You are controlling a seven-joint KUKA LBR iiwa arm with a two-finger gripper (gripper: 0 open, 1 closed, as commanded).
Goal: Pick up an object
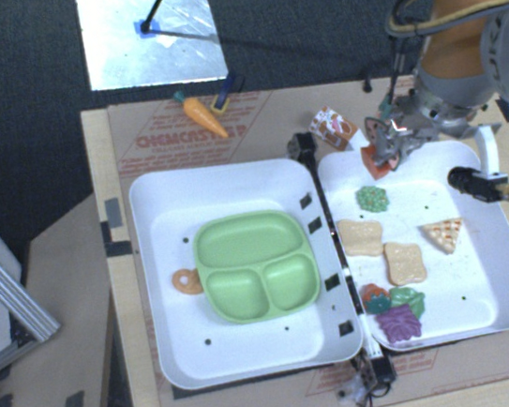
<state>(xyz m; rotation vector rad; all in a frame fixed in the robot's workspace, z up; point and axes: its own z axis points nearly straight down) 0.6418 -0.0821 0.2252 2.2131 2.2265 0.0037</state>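
Hand down at the right bin's far corner, the grab in progress.

From the overhead camera, the hand (385, 148) sat low over a small red-orange piece (380, 166) at the right bin (503, 246)'s far-left corner; whether it had clenched on it, I could not tell. A clean straight lift was likely wanted next, clear of the green broccoli piece (372, 198) nearby.

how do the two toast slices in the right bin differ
The upper toast slice lies closer to the divider between the bins; the lower toast slice sits further right and nearer the camera. The upper one lies wider than tall, the lower one taller than wide. Both are tan, flat on the right bin floor, side by side.
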